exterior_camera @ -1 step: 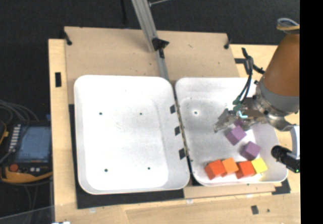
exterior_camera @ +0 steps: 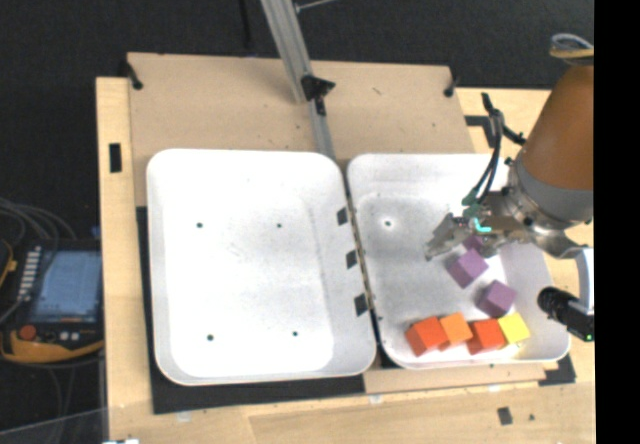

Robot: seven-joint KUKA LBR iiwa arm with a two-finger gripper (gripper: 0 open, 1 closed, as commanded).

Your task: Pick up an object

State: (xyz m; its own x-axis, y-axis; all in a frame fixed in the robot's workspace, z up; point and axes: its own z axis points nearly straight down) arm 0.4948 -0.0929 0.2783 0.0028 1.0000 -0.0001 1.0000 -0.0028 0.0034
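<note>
1. Tool (exterior_camera: 452, 235) was seen low over the right bin (exterior_camera: 400, 182), at the end of the grey arm (exterior_camera: 560, 147) reaching in from the right; whether it was open or closed could not be told, and nothing was seen gripped.
2. One purple block (exterior_camera: 466, 266) was found just beside the tool, on its near side, lying tilted on the bin floor.
3. A second purple block (exterior_camera: 495, 297) was seen a little nearer the front edge.
4. Along the bin's front wall a row was laid: orange-red block (exterior_camera: 429, 335), orange block (exterior_camera: 457, 328), red block (exterior_camera: 487, 334), yellow block (exterior_camera: 514, 328), each touching the next.
5. Left bin (exterior_camera: 250, 262) was seen beside it on the worktop (exterior_camera: 290, 92).
</note>
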